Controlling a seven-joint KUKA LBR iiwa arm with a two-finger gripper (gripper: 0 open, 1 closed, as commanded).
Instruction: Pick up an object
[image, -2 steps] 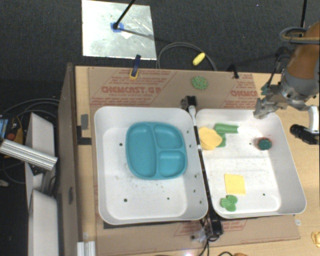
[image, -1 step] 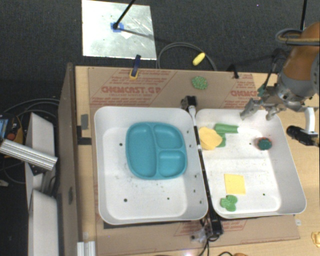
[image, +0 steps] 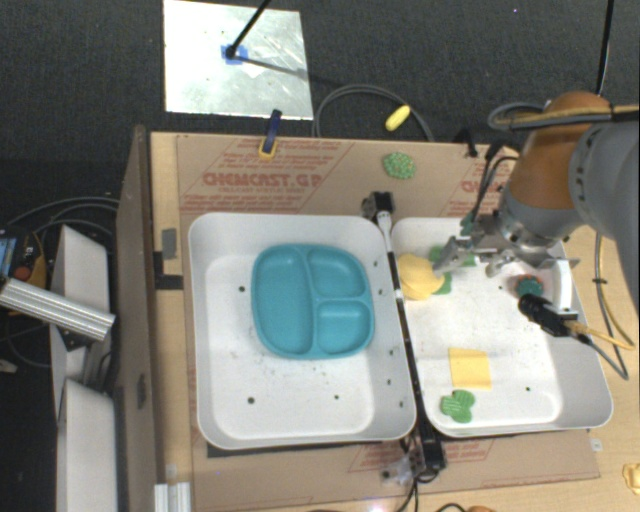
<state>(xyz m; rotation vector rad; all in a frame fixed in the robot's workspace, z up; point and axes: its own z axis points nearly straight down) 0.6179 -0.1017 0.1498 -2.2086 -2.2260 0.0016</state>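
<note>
Approach step. The arm's jaws (image: 452, 254) sit low in the right bin (image: 580, 400), right of centre in the frame, beside a yellow lump (image: 420, 277) (whether they are open cannot be told). Next, presumably: close on it and lift. A yellow square (image: 470, 367) and green piece (image: 459, 405) lie lower; the left bin (image: 215, 400) carries 1 blue tray (image: 311, 301).
</note>
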